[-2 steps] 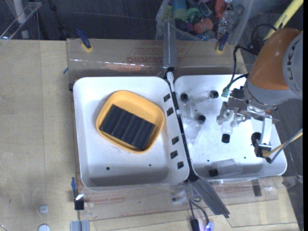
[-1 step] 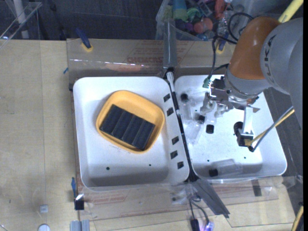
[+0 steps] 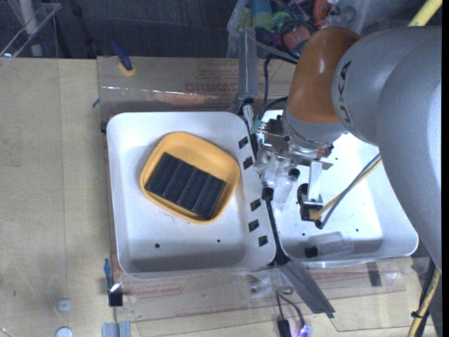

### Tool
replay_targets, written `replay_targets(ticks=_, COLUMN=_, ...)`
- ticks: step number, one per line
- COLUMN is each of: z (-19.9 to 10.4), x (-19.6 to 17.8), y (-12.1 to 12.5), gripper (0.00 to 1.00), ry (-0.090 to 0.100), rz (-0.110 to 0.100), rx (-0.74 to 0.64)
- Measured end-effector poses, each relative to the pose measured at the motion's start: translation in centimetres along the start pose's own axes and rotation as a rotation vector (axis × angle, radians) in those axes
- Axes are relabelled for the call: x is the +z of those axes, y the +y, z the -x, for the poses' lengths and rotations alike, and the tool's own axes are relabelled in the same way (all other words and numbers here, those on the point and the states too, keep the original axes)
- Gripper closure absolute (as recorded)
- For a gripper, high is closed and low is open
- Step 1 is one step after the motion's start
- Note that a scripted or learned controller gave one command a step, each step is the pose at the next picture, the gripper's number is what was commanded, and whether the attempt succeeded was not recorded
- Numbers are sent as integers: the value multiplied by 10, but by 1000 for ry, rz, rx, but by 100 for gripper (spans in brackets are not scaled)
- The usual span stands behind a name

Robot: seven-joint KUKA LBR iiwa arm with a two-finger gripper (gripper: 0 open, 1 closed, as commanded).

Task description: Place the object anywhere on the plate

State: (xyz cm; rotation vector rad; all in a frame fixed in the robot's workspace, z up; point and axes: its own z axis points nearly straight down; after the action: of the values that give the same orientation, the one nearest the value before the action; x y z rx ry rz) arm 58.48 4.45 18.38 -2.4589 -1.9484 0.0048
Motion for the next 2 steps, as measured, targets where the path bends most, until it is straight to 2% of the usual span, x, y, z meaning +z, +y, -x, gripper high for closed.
replay_targets(ticks=1, z=0, x=0, y=0, gripper=0, ry=0, rz=0, rx=0)
replay_targets(ticks=2, z=36, x=-1, y=53, gripper=0, ry=-1, rz=7, rx=-117)
